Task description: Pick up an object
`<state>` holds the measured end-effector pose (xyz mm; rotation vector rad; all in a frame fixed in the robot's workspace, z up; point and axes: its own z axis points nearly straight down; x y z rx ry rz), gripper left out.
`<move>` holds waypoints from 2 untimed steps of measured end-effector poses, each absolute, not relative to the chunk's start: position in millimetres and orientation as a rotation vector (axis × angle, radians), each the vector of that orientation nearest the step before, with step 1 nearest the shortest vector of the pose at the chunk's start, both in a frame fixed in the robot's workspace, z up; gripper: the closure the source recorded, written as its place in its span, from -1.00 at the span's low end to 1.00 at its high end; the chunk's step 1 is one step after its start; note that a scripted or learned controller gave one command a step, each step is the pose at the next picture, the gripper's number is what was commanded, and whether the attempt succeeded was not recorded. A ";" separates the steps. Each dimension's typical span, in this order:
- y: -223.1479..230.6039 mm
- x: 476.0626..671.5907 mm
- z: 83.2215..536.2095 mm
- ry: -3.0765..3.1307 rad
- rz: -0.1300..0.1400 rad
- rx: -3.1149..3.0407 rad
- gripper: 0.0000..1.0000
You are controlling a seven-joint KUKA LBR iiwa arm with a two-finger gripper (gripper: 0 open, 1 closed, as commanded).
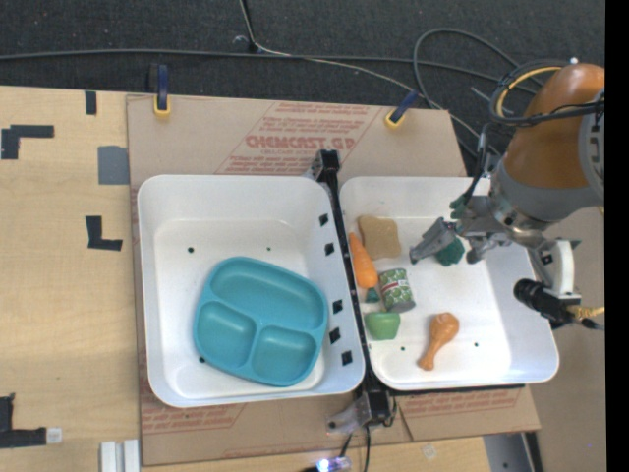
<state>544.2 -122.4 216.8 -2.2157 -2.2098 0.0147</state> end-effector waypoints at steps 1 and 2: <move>-122.0 547.0 224.2 -2.222 0.002 -2.219 -1.00; -112.7 545.7 175.9 -2.219 0.006 -2.218 -1.00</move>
